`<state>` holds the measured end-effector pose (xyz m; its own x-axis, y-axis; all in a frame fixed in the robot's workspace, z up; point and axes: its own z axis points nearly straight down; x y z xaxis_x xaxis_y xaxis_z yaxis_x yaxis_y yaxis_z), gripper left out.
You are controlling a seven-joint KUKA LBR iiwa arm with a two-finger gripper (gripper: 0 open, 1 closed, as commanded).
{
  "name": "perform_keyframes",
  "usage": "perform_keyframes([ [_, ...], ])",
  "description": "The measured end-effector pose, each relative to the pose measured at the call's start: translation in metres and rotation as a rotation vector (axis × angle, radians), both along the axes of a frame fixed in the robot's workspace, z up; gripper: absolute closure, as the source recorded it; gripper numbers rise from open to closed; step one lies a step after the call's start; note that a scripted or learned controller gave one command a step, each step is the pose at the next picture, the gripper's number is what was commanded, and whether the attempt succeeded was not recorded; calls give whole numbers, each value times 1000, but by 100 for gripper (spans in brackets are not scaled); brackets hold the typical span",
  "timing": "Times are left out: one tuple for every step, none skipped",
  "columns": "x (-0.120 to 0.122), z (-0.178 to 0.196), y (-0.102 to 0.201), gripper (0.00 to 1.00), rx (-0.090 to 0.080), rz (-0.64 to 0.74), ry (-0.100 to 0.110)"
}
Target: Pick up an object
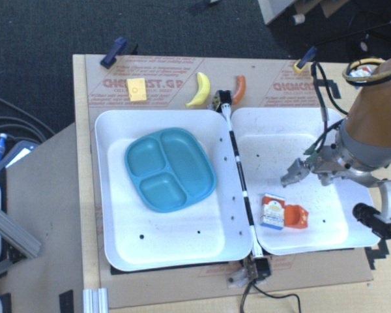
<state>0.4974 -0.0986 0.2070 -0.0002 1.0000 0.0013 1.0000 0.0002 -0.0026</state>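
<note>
Camera view: two white bins side by side on the bench. The left bin (pixel 117 233) holds one thing, a blue divided plate (pixel 170 168) with three compartments, lying flat toward the bin's middle. The right bin (pixel 274 126) holds two things close to its near-left corner: one small white and orange carton (pixel 272 212) beside the dividing wall, and one orange object (pixel 296 216) touching the carton's right side. Both lie flat on the bin floor.

The gripper (pixel 293 175) hangs over the right bin's middle, above and a little right of the carton, apart from both things. Nothing sits between its fingers; how wide they stand cannot be told from this angle. The grey arm (pixel 371 126) reaches in over the bin's right rim.

On the bench's far edge, beyond the bins: one yellow banana (pixel 199 90), one orange carrot-like piece (pixel 239 89), one yellow block (pixel 137 90). Two blue clamps (pixel 113 53) grip that far edge, one toward each corner.
</note>
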Motion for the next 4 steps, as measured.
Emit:
perform_keyframes([
  [-17,-119,-9,0,-1,-1,-5],
  [-15,-107,-8,100,-2,-2,-12],
  [-18,-3,50,100,-1,1,-3],
  [-18,-4,50,0,-1,0,-2],
])
